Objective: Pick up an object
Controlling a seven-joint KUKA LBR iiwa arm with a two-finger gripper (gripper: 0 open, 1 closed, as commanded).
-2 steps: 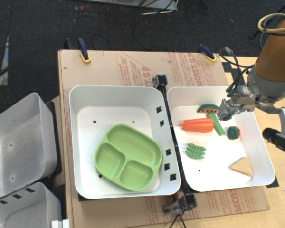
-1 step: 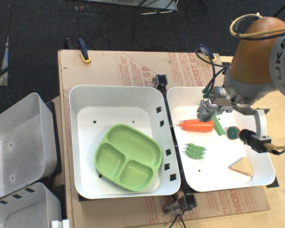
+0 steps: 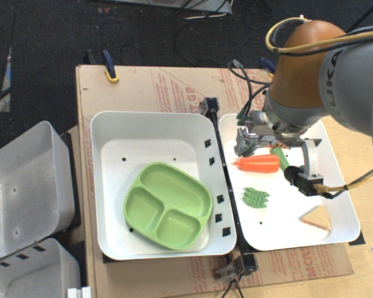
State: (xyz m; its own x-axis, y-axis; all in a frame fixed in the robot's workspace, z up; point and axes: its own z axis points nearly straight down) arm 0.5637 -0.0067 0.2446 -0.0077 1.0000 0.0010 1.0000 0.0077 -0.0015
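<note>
The end effector [image 3: 252, 143] hangs over the right bin's [image 3: 342, 228] far left corner, just above the orange carrot [image 3: 259, 163]; whether it is spread or pressed together cannot be told. Toward the bin's middle lies a green pea pod [image 3: 256, 197], and a tan wedge [image 3: 317, 218] rests near its front right corner. The left bin [image 3: 105, 129] holds a green divided plate [image 3: 168, 205].

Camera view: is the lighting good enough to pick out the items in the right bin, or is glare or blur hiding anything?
Camera view: even, soft light, no strong glare on the white right bin; the carrot, green pea pod and tan wedge read sharply with faint shadows. The arm blocks the bin's upper part, and the tool sits in its shade, with detail murky there.
</note>
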